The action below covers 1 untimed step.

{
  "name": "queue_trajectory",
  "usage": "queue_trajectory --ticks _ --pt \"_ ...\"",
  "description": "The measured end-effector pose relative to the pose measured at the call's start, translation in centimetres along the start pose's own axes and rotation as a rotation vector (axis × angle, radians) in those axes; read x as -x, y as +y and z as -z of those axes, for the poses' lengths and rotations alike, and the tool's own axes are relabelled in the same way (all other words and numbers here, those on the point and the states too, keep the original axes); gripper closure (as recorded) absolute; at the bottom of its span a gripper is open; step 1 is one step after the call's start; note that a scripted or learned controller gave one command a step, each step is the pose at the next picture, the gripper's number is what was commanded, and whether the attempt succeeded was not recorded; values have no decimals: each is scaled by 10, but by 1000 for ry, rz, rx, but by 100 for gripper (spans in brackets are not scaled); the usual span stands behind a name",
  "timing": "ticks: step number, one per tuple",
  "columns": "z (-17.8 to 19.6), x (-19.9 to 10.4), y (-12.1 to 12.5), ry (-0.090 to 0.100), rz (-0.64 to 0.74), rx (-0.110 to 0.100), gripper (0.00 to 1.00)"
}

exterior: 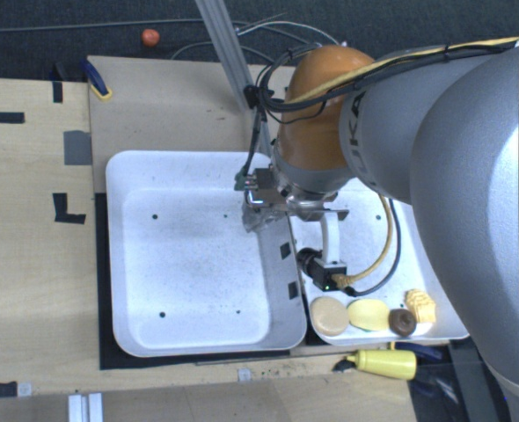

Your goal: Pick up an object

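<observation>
Arm [400, 121] over bin divider, jaws hidden under wrist

Bench [31, 262] bearing two white bins [193, 262]

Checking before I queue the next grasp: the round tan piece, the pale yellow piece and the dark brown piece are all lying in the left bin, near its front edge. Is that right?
Not quite. The camera view shows the round tan piece, pale yellow piece and dark brown piece in the right bin, near its front edge, not in the left bin.
</observation>
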<state>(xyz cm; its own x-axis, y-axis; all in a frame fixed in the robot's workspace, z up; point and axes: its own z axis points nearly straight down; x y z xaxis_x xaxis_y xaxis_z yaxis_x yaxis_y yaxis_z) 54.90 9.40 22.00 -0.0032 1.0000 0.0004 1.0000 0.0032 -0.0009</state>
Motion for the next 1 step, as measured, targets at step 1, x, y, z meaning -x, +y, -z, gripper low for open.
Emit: queue_trajectory --ticks 1 --pt "0 0 3 0 -3 0 100"
